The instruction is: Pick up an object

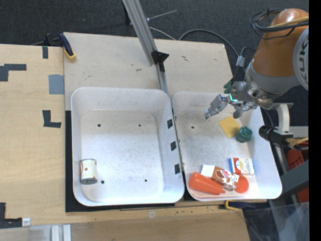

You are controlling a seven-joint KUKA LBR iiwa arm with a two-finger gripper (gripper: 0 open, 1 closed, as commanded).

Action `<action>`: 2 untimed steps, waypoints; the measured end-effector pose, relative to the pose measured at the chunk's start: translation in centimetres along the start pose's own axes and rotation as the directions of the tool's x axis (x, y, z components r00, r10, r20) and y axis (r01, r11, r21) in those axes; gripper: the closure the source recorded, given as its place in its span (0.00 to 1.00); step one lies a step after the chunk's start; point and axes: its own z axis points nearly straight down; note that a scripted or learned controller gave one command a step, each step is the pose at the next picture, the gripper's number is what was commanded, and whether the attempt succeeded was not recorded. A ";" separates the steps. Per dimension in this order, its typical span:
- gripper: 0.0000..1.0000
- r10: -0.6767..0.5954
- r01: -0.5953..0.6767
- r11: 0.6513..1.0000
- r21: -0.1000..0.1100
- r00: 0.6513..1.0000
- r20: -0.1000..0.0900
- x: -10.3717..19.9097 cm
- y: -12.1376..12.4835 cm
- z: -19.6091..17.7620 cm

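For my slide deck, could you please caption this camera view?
Grey-and-orange arm's pincer hovers over the right white bin near a yellow block; a small can lies in the left bin.

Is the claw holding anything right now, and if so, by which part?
Nothing is held. The claw hangs over the right bin with nothing between its fingers; the yellow block lies apart, on the bin floor.
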 end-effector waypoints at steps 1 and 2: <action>0.00 -0.001 0.001 1.000 -0.004 1.000 0.001 0.0 0.1 -0.2; 0.00 0.000 0.000 1.000 0.001 1.000 0.001 0.4 0.9 5.1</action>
